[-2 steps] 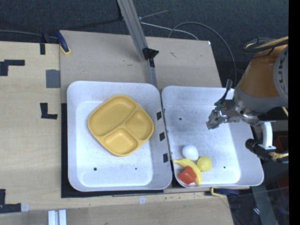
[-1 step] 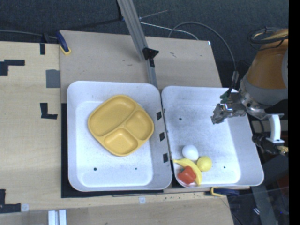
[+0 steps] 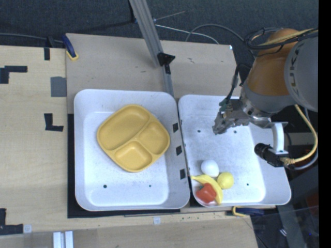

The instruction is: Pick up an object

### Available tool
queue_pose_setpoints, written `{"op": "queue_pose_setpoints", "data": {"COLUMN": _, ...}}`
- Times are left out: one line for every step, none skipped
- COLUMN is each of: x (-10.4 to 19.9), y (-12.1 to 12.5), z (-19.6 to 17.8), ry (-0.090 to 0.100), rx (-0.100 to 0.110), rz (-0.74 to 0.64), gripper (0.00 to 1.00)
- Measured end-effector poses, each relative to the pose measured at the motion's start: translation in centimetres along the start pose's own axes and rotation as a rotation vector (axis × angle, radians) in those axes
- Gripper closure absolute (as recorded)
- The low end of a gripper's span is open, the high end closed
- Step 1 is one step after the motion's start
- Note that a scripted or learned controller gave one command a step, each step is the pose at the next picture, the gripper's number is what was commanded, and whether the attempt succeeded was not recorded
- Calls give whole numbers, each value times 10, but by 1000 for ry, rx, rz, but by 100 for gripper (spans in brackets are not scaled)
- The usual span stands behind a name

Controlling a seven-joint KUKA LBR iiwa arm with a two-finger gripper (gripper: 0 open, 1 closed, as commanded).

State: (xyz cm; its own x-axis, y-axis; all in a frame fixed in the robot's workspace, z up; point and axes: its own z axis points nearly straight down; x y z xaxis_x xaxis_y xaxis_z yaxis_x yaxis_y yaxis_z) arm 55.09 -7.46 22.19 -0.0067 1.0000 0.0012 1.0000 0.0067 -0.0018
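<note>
A small cluster of toys lies in the near left corner of the right bin [image 3: 269, 185]: a white ball [image 3: 209, 167], a yellow rounded piece [image 3: 225, 180], a red piece [image 3: 206, 192] and a yellow curved piece [image 3: 205, 180] beneath them. My gripper [image 3: 222, 125] hangs over the upper middle of the right bin, well back from that cluster, with its dark fingers pointing down and nothing visible between them. The grey arm with its orange band [image 3: 271, 61] comes in from the right.
The left bin [image 3: 88, 180] holds a yellow divided plate [image 3: 133, 137]. A metal pole [image 3: 147, 25] slants down from the top to the bins' shared rim. Wooden bench surface lies to the left.
</note>
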Motion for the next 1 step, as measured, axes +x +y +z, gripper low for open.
{"op": "queue_pose_setpoints", "data": {"x": 59, "y": 24, "z": 5, "ry": 1, "rx": -1, "rz": -1, "gripper": 100}}
